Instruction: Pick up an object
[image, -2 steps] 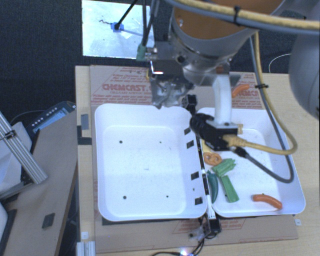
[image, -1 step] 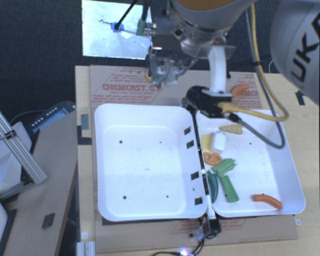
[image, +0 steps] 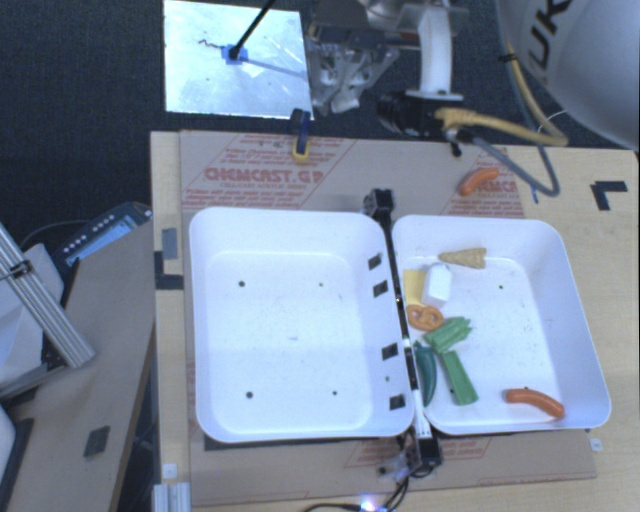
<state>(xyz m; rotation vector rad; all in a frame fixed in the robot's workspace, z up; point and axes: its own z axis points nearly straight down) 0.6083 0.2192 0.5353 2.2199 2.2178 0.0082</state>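
Orange sausage (image: 534, 402) lies lengthwise left-right in the right bin (image: 575, 290); end effector (image: 340, 85) opening: cannot tell.

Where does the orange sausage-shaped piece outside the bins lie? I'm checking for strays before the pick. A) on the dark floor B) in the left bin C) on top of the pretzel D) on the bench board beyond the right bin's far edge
D: the stray orange piece rests on the bench board just beyond the right bin.
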